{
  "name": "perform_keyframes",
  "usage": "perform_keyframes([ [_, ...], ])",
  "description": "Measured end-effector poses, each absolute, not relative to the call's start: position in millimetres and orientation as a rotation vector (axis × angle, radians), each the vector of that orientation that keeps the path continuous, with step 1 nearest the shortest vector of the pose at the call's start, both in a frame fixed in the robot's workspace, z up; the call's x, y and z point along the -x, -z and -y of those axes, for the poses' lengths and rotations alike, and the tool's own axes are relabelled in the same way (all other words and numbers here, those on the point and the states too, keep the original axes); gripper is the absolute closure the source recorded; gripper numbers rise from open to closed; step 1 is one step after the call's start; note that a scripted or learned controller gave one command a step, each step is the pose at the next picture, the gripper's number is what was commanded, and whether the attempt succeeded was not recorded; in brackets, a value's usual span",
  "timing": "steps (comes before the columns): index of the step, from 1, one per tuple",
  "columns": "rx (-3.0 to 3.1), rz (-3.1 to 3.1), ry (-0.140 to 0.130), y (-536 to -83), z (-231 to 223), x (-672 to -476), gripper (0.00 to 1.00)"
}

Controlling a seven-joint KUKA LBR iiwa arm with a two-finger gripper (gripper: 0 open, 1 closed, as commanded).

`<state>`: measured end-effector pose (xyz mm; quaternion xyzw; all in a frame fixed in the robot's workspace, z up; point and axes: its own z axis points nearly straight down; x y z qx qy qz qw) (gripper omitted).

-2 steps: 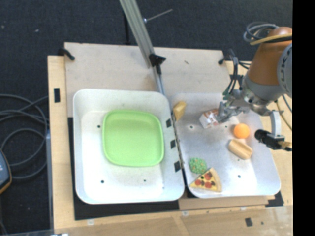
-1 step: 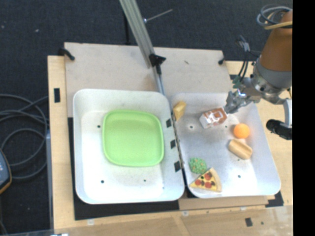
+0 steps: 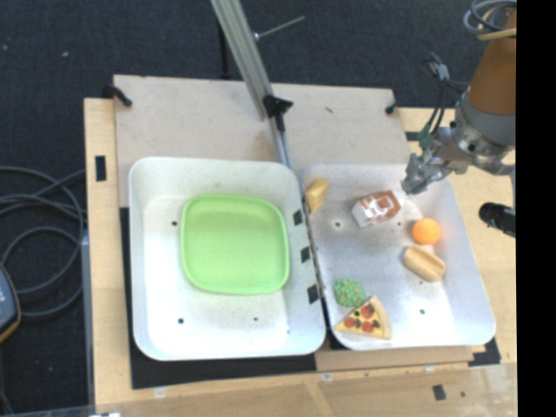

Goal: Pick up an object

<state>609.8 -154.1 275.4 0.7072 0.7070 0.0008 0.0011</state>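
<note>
1. Presently, the gripper point(image 3: 417, 181) is seen low over the far edge of the right bin point(image 3: 460, 315), just beside a small red-and-white packet point(image 3: 378, 208); whether contact is made cannot be told.
2. No object is seen held by the gripper, and whether it is open or closed cannot be made out.
3. Candidate objects are spread in the right bin: a yellow wedge point(image 3: 315, 195) against the left edge, an orange ball point(image 3: 426, 232) and a bread roll point(image 3: 424, 264) towards the right edge, a green broccoli piece point(image 3: 350, 292) and a pizza slice point(image 3: 366, 320) near the near edge.
4. A green plate point(image 3: 234, 243) lies in the middle of the left bin point(image 3: 156, 320).
5. A miss is judged likely if the descent is made beside the packet, since it could be nudged aside.
6. The ball could be rolled away by a glancing touch.
7. The arm is cut off at the right; the packet's print is too blurred to be read.
</note>
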Motion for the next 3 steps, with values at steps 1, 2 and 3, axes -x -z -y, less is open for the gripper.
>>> perform_keyframes([
  [1, -2.219, -2.224, -0.001, -266.0, 114.5, -596.4, 1.00],
  [2, -2.218, -2.225, -0.002, -265.4, 67.3, -593.3, 1.00],
  [3, -2.218, -2.224, -0.002, -262.1, 21.1, -588.5, 1.00],
])
